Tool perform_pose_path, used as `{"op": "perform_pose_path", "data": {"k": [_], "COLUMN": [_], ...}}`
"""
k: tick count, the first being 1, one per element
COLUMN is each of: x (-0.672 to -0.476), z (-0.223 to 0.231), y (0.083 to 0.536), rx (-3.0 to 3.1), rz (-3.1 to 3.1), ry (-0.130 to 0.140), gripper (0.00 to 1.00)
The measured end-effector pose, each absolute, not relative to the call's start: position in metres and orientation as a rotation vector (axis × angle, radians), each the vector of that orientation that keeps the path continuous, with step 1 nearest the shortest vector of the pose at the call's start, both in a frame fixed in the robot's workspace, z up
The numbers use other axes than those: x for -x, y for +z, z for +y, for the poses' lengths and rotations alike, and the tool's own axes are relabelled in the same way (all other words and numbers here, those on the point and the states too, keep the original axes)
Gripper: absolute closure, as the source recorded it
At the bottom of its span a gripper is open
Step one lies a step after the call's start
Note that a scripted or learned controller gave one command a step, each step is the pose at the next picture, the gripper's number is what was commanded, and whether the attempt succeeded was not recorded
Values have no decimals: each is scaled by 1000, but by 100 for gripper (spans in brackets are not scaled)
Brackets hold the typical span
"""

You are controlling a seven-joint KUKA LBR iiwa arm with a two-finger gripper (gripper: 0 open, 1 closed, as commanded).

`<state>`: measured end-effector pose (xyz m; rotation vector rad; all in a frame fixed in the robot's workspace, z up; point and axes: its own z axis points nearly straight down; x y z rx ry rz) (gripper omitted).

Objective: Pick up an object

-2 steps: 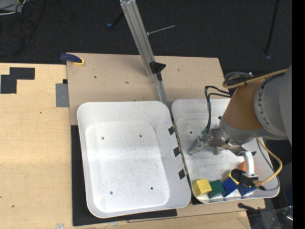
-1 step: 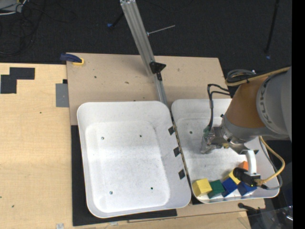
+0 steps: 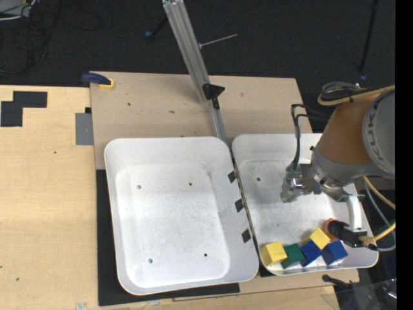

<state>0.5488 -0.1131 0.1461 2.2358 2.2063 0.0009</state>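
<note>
Several small blocks lie in the near corner of the right bin (image 3: pixel 271 157): a yellow block (image 3: pixel 273 252), a green block (image 3: pixel 292 256), a blue block (image 3: pixel 311 253), a second yellow block (image 3: pixel 319 239) and another blue block (image 3: pixel 335 252). An orange piece (image 3: pixel 332 225) lies just behind them by the bin's right wall. My gripper (image 3: pixel 292 187) hangs over the middle of the right bin, well behind the blocks and apart from them. The grey arm with its orange band (image 3: pixel 348 137) reaches in from the right and hides the bin's far right part.
The left bin (image 3: pixel 122 154) stands beside the right one, joined by black clips (image 3: pixel 239 205) along the shared wall. A slanted aluminium bar (image 3: pixel 190 50) rises behind the bins. Cables (image 3: pixel 381 228) trail at the right edge.
</note>
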Motion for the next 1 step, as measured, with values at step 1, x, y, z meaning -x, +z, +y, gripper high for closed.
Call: {"op": "perform_pose_path", "data": {"k": [1], "x": [-552], "z": [-113], "y": [189], "rx": [-2219], "rz": [2222], "ry": [2], "gripper": [100]}}
